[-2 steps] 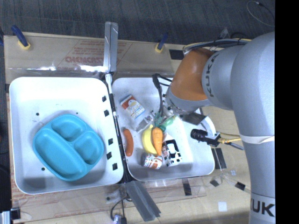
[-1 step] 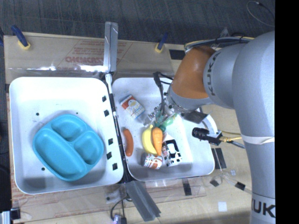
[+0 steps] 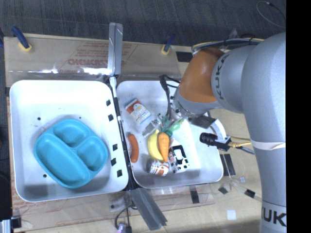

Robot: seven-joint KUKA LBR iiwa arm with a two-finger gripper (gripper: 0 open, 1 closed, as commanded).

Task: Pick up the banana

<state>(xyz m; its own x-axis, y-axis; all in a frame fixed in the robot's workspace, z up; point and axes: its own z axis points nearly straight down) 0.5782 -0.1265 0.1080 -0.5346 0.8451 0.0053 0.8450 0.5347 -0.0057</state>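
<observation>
Clutter hems the curved yellow banana (image 3: 154, 147) in the right shallow white bin (image 3: 214, 171): we see an orange carrot (image 3: 164, 145) touching its right side and a small can (image 3: 159, 168) below. Gripper (image 3: 171, 119) hangs just above; its grip we cannot tell.

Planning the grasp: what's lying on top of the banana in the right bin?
A carrot lies along the banana, covering its right side, green top toward the gripper. The banana's left edge shows; its covered side cannot be seen.
</observation>
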